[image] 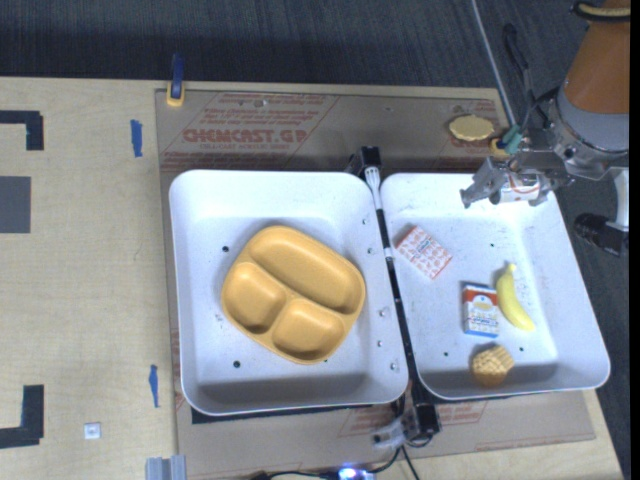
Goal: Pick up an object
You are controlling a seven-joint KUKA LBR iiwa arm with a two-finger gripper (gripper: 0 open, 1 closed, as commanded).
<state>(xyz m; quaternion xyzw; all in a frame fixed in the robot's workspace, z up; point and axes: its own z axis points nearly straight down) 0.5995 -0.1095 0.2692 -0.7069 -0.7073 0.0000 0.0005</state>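
Dark carpet lies beyond my bench, where two white bins sit side by side. From where I sit, the pick looks barely begun: my gripper [497, 182] hovers over the far edge of the right bin [560, 373], jaws apart, nothing between them. Card [423, 252], banana [515, 296], carton [481, 309] and cookie [491, 364] all lie nearer in that bin. A tray [291, 293] occupies the left bin [195, 268].

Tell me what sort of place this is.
Most likely a robotics lab's grasping test bench, not a kitchen. Two shallow white bins sit on a taped board; toy food such as a banana and a yellow divided tray lie in them, and an industrial arm's gripper hovers above.
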